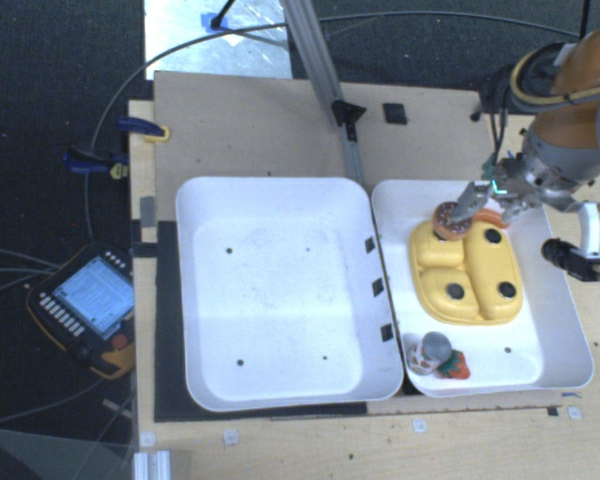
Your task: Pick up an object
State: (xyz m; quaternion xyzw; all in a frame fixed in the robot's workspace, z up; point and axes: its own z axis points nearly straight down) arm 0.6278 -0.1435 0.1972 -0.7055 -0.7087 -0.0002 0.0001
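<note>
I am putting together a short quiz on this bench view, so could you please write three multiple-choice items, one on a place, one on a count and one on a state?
1. Where does the large yellow object lie?
A. left bin
B. right bin
C. bare bench

2. How many dark round spots show on the yellow object?
A. three
B. one
C. six

3. Where is the gripper?
A. over the left bin's centre
B. outside both bins
C. at the yellow object's far end, by the small brown round object

Answers: 1 B, it sits within the right bin. 2 A, three spots are visible. 3 C, the gripper reaches down beside the brown object.
</note>
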